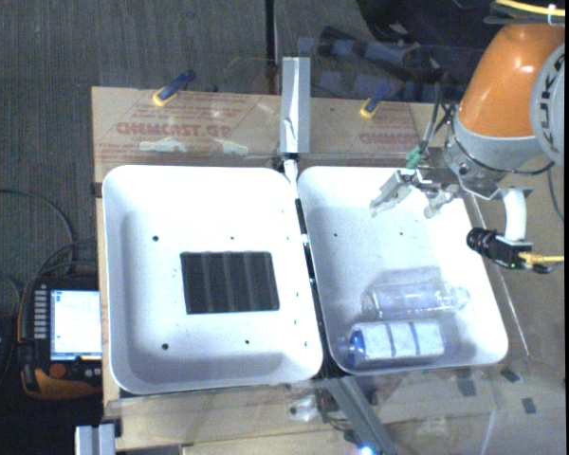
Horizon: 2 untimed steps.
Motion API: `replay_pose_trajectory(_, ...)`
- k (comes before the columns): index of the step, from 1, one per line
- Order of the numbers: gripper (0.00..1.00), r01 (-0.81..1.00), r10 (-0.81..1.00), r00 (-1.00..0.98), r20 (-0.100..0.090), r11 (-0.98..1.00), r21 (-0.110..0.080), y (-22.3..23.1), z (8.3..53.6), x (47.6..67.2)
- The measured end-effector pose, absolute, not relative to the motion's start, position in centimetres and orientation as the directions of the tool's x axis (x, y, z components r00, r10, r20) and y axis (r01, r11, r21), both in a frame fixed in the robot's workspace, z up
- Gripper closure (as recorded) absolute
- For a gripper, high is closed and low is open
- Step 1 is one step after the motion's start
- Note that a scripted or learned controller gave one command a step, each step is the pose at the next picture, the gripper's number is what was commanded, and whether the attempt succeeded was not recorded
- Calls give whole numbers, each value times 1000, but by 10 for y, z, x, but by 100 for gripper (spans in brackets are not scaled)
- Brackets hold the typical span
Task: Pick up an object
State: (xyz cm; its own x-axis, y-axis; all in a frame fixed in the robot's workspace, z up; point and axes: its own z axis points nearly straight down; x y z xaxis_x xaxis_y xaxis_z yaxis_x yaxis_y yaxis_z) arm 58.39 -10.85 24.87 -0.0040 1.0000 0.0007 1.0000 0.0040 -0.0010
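Observation:
In the right bin (346, 240) two clear plastic bottles lie on their sides near the front. One bottle (415, 295) is bare and transparent. The other bottle (395, 341) has a blue cap and a white label and rests against the front wall. My gripper (413, 195) hangs over the back of the right bin, well above and behind both bottles. Its fingers (389, 193) are spread apart with nothing between them. A dark ribbed rectangular block (229, 282) lies flat in the middle of the left bin (137, 207).
A metal post (293, 112) stands at the back between the bins. Blue and yellow clamps (174, 87) hold the cardboard backing. A handheld pendant (64, 328) lies left of the bench. A black fitting with a yellow cable (498, 245) juts over the right bin's edge.

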Motion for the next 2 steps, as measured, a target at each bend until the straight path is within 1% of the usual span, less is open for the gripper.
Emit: replay_pose_trajectory(2,0,1000,1000,-4,1,4,-1,-108,249,584)
